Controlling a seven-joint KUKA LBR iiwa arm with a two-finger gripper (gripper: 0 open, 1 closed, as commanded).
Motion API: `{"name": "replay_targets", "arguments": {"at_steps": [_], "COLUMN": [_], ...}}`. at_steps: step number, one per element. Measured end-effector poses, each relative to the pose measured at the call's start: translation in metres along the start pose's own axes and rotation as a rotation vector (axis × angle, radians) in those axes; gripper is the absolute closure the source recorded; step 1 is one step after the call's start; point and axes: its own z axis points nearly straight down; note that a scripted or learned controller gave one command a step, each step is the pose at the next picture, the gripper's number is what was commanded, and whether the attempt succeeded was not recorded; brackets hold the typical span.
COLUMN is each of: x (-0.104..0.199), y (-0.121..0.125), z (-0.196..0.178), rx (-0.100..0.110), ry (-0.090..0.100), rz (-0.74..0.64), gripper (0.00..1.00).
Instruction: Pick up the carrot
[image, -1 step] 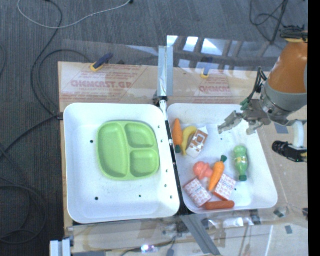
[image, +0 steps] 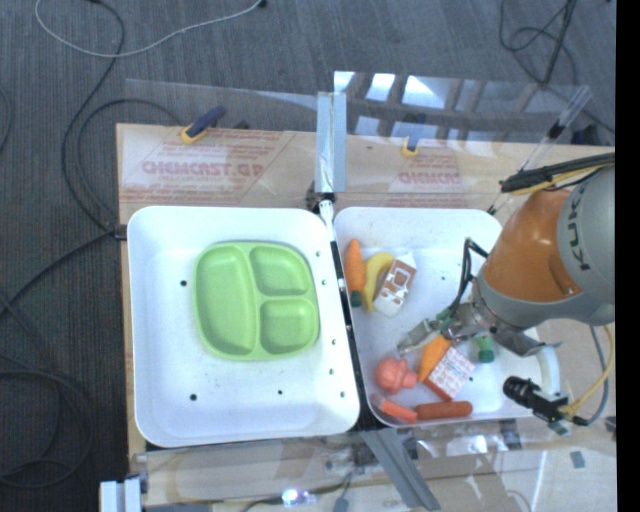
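Inside right bin (image: 470, 222), pincer (image: 432, 338) gripping carrot (image: 434, 355) among toy foods, left bin (image: 160, 400) holding green tray (image: 257, 301)

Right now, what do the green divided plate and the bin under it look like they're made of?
The green plate looks like moulded plastic with a matte finish: uniform lime colour, rounded compartment walls, barely any glare. The left bin also reads as plastic, white and slightly glossy, with soft rounded corners and a few dark specks on its floor. Neither can be confirmed from the view alone.
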Motion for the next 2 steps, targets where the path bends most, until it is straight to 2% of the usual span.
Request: {"name": "replay_targets", "arguments": {"at_steps": [1, 2], "x": [0.0, 0.08], "y": [0.0, -0.005], "z": [-0.008, -0.083], "rx": [0.002, 0.002], "ry": [0.002, -0.002], "rz": [0.001, 0.155], "gripper": [1.0, 1.0]}}
